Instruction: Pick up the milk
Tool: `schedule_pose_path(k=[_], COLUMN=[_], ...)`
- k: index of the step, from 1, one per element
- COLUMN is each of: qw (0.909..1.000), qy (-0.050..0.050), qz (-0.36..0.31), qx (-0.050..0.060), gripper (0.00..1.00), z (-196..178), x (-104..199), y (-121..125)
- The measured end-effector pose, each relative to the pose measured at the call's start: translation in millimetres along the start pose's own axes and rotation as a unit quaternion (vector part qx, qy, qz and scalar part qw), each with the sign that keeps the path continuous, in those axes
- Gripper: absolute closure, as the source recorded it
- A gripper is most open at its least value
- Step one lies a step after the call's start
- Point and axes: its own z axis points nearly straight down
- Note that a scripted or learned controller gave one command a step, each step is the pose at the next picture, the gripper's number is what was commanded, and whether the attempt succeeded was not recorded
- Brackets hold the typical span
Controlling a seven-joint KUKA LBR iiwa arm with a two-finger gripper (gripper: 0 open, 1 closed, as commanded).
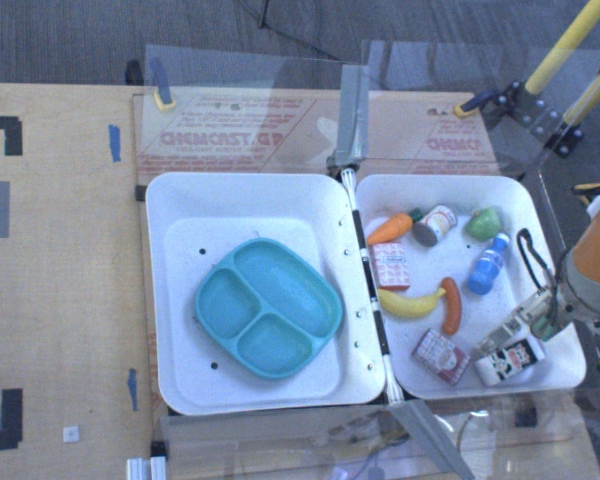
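White milk carton (510,362) lies touching the jaws' (507,342) tips.

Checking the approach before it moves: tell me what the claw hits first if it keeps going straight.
Probably the milk carton: the claw points down-left and sits right over it. Depth is unclear from above.

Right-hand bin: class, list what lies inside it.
Inside the right-hand bin: carrot, can, green fruit, blue bottle, banana, sausage, two cartons, milk partly covered by the pincer.
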Motion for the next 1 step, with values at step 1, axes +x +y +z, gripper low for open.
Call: schedule_pose_path(k=[1], qw=[0.9914], qy=[-0.004], qz=[0.131], qx=[-0.001], gripper=[0.00], z=[0.2], x=[36.4], y=[24.2])
